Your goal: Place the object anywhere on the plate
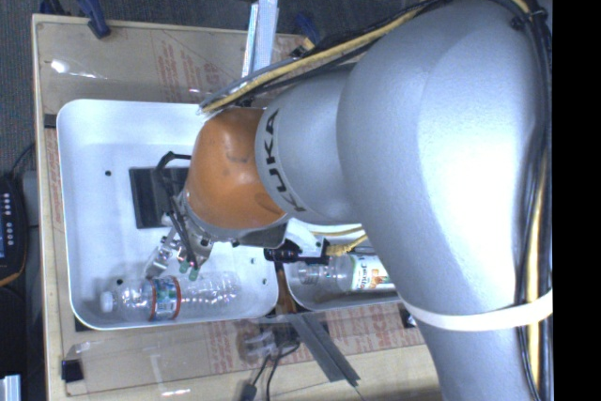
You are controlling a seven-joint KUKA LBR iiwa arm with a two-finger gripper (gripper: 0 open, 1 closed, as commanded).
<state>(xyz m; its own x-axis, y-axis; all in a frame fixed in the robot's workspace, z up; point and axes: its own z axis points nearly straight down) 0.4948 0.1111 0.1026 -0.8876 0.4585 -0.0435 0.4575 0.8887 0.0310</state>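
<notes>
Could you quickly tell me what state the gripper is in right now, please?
Gripper: cannot be told; it hangs just above the clear plastic bottle in the left bin.

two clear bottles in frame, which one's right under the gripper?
The bottle with the red and blue label, lying in the left bin, just below the gripper. The other bottle lies in the right bin.

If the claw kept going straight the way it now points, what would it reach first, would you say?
Probably the clear plastic bottle lying along the left bin's near wall. The claw points down at it, close above; the exact gap is unclear from this slanted view.
</notes>
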